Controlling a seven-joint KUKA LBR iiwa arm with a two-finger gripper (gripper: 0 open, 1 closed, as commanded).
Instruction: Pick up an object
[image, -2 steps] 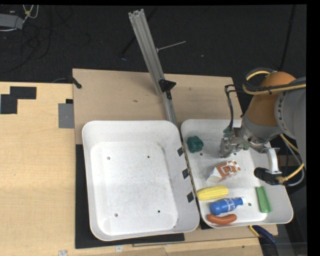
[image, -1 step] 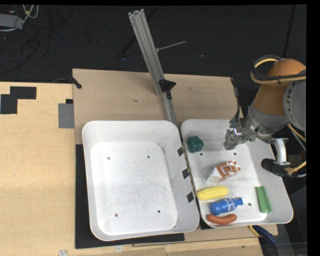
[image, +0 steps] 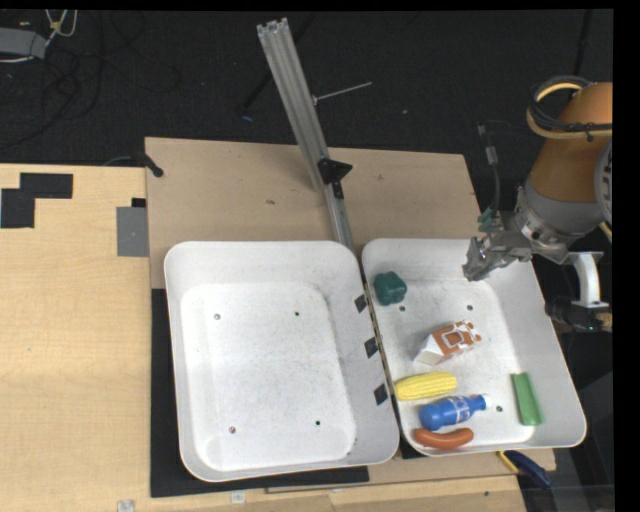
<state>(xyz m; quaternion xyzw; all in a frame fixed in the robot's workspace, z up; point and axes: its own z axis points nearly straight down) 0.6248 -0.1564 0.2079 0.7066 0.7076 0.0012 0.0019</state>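
Observation:
The right bin (image: 500, 300) holds several small objects. A dark green lump (image: 389, 288) lies near its far left corner. A white and orange carton (image: 448, 342) sits in the middle. A yellow corn cob (image: 425, 385), a blue bottle (image: 451, 410) and a red sausage (image: 442, 437) line up near the front. A green block (image: 525, 398) rests by the right wall. My gripper (image: 478, 265) hangs over the bin's far right part, apart from all of them, with nothing seen between its fingers.
The left bin (image: 262, 355) stands beside the right one. A slanted metal rail (image: 305, 125) runs from the back down to the gap between the bins. Wooden bench surface (image: 70, 320) lies to the left.

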